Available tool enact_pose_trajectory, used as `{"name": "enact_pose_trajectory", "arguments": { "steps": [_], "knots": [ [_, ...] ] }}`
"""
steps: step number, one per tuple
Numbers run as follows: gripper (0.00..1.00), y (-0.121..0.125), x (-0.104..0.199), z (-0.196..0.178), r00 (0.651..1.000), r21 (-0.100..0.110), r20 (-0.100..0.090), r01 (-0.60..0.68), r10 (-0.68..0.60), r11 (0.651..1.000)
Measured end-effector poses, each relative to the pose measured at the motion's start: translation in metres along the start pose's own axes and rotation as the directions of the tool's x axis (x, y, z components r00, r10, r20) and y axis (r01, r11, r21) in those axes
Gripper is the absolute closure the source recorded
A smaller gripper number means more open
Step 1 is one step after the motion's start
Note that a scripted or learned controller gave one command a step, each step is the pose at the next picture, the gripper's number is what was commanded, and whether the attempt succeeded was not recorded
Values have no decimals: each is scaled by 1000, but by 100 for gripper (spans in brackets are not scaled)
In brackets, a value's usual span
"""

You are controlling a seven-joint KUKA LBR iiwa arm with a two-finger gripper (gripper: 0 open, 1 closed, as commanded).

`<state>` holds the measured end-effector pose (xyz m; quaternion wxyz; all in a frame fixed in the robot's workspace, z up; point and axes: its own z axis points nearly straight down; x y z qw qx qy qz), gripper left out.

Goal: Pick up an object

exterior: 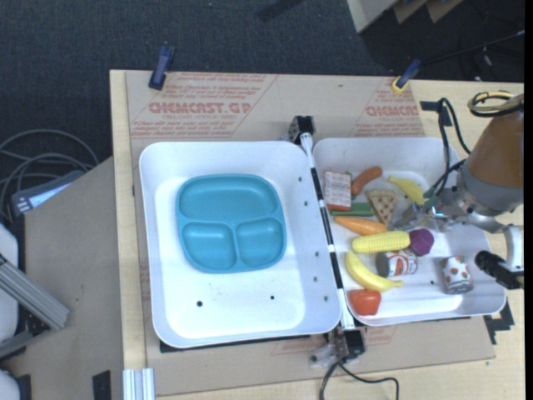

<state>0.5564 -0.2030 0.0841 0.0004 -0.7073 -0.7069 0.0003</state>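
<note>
Table (208,98): brown board with red lettering, carrying my two white bins side by side.
Left bin (241,311): holds a blue divided plate (231,222), three compartments, lying flat toward the bin's far half.
Right bin (433,307): crowded with toy food. Near the dividing wall, a small white-and-red box (337,188), a carrot (360,223), a banana (369,275) and a red piece (365,302) at the near corner.
Middle of right bin: corn cob (381,242), purple piece (422,241) touching its right end, a small can (400,264) just below.
Further right: patterned cup (455,274).
My tool (423,211): low in the right bin above the purple piece; its state I cannot tell.
</note>
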Motion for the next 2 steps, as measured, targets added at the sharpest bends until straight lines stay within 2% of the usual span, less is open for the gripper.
{"name": "enact_pose_trajectory", "arguments": {
  "steps": [1,2],
  "knots": [
    [0,-37,38,-1,1000,0,-1,1,-1,1000],
    [100,-36,38,-11,1000,-3,1,0,0,1000]
  ]
}}
